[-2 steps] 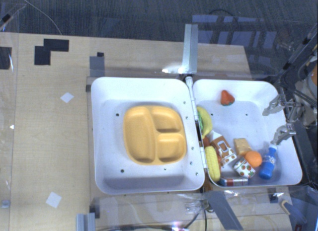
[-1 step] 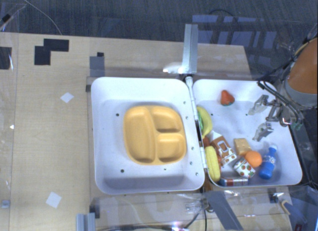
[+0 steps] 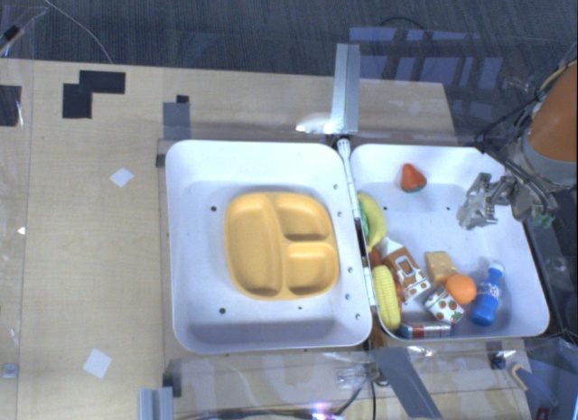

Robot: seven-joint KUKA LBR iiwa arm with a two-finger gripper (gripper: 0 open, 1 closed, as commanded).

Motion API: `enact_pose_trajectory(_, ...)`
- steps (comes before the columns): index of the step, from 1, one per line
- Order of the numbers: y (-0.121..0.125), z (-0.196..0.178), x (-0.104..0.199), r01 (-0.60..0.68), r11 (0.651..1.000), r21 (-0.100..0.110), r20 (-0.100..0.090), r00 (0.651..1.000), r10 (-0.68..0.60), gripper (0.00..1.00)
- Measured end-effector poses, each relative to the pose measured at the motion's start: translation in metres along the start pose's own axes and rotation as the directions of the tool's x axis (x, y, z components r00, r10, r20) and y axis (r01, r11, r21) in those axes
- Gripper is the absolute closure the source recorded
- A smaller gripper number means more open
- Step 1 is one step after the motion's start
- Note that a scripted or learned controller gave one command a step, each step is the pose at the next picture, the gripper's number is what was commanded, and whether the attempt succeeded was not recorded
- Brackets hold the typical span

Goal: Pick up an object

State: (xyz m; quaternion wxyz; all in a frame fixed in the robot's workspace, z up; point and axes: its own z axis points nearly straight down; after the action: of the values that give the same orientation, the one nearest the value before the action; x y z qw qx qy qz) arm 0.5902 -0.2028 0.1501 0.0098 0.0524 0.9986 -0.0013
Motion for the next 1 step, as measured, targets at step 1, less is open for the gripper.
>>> enact_pose_trajectory(1,0.0002,0.0005,0.0002,0.000,1.000,0.000,-0.001,1.000,0.000,0.00)
